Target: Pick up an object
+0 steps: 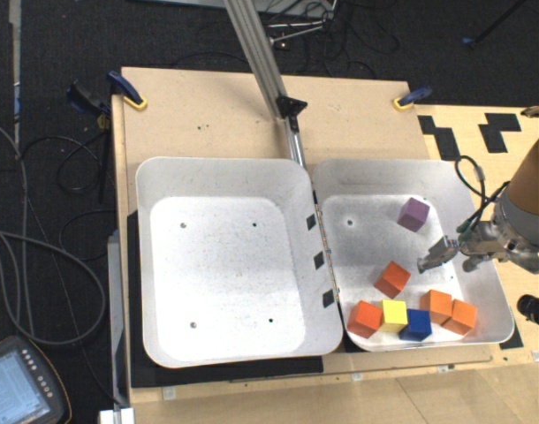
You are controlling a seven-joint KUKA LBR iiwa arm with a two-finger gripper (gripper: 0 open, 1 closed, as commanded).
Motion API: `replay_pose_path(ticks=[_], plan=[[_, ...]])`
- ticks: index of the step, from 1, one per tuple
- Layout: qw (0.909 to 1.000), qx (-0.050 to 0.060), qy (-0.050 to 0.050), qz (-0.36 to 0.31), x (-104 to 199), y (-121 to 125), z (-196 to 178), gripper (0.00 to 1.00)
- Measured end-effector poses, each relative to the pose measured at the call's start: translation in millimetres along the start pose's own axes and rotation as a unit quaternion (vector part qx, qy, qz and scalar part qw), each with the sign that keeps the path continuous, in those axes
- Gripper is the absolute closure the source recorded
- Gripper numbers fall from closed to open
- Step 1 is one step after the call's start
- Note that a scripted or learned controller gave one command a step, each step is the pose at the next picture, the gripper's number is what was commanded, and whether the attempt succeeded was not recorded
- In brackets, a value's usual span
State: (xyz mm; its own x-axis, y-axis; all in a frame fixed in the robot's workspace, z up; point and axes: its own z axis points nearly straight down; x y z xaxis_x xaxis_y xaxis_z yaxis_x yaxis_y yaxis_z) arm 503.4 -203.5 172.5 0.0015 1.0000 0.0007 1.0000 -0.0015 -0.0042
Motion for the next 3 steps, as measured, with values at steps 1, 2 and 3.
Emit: replay_pose_path(ticks=[1,2,3], plan=[[1.0,-0.003,0.001,0.0,6.0,-6.6,51.3,0.0],[0.9999,-0.011,-0.002,-0.002,4.7,-1.0,53.9,0.0],[0.9999,-0.012,-0.002,-0.001,4.9,-0.2,45.1,1.0]])
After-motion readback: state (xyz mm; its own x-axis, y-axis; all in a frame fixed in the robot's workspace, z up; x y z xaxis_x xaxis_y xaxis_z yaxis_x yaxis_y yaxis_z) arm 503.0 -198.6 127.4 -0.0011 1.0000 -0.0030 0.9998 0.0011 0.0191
